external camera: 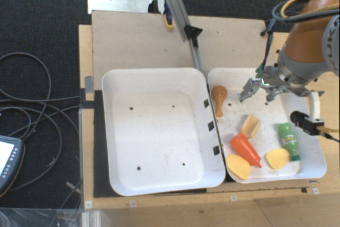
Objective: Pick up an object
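My gripper hangs over the upper part of the right bin, its two fingers spread apart with nothing between them. Below it lie several toy foods. A brown drumstick rests by the bin's left wall. A tan bread piece lies near the middle. An orange-red carrot-like piece lies slanted beneath it. Two yellow pieces sit along the front. A green bottle stands at the right.
The left bin sits beside the right one, joined by black clips along the shared wall. A metal pole slants across the back of the bench. Cables trail on the dark floor at left.
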`<state>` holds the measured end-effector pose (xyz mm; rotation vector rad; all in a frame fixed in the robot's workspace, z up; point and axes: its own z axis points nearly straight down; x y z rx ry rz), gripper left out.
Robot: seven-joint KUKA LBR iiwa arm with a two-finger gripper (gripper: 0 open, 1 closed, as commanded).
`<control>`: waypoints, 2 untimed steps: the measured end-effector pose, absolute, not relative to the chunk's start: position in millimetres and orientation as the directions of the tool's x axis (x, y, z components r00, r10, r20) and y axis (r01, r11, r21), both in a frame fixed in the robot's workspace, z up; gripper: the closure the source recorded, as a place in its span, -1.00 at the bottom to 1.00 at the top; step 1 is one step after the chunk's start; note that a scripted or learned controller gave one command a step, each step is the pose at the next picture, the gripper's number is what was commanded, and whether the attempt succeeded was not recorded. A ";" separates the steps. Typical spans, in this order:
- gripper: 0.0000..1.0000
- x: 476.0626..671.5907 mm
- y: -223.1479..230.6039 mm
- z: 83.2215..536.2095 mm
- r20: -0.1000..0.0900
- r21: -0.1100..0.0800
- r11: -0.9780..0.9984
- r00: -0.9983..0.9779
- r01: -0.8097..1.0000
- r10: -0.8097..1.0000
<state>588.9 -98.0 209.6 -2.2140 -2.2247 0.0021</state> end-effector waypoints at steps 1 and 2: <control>-1.00 589.7 -98.3 211.8 0.001 0.001 0.003 -0.003 1.000 1.000; -1.00 596.5 -91.8 164.0 0.001 -0.003 0.004 -0.004 1.000 1.000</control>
